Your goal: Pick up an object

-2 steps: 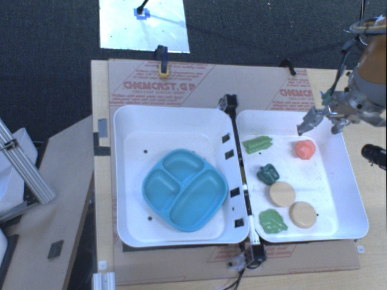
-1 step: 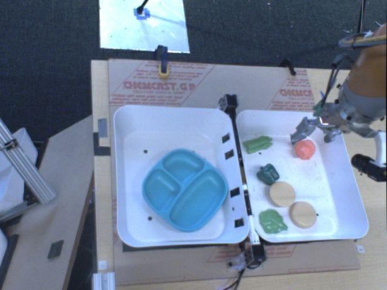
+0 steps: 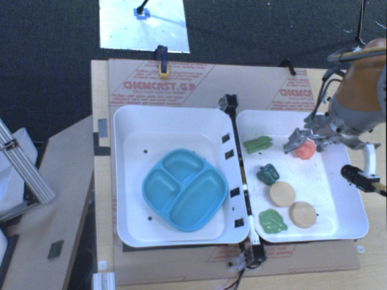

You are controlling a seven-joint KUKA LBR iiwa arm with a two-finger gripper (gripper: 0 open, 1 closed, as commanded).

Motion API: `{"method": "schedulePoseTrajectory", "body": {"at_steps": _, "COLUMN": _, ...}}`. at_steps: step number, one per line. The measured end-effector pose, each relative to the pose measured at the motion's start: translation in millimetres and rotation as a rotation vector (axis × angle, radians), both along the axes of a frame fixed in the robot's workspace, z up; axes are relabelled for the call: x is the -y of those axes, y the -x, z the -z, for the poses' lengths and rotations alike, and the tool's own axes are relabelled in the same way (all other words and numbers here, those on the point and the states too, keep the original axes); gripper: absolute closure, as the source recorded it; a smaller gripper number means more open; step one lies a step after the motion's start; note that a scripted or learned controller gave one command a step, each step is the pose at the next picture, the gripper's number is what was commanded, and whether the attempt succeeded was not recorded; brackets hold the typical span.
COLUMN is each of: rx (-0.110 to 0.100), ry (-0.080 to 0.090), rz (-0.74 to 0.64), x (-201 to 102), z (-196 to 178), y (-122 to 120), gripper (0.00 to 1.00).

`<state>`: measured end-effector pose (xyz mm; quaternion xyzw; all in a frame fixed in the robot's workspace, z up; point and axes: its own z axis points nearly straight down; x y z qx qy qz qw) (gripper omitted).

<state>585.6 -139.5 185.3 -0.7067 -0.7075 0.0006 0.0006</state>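
My gripper (image 3: 302, 141) hangs over the back of the right bin (image 3: 357, 219), at the end of the grey arm with the orange band. A small red-orange object (image 3: 306, 151) lies right under it, touching or nearly touching its tip. In the same bin lie a light green piece (image 3: 258, 144), a dark teal piece (image 3: 268, 174), two tan discs (image 3: 282, 194) (image 3: 303, 214) and a bright green lump (image 3: 273, 221).
The left bin (image 3: 124, 162) holds a blue divided plate (image 3: 184, 189). A black-clipped divider (image 3: 237, 162) runs between the bins. A black part (image 3: 357, 178) of the arm juts over the right bin's right edge. Cardboard (image 3: 181, 83) lies beneath both bins.
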Motion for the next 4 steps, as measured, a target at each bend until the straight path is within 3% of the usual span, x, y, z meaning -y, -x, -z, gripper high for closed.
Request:
{"method": "schedulePoseTrajectory", "body": {"at_steps": 1, "rx": 0.0, "ry": -0.001, "rz": 0.0, "x": -6, "z": 43, "y": 1, "gripper": 0.0}}
{"method": "schedulePoseTrajectory", "body": {"at_steps": 2, "rx": 0.007, "ry": 0.002, "rz": 0.0, "x": -5, "z": 30, "y": -1, "gripper": 1.0}}
{"method": "schedulePoseTrajectory", "body": {"at_steps": 4, "rx": 0.008, "ry": 0.001, "rz": -0.003, "x": -8, "z": -59, "y": 3, "gripper": 1.0}}
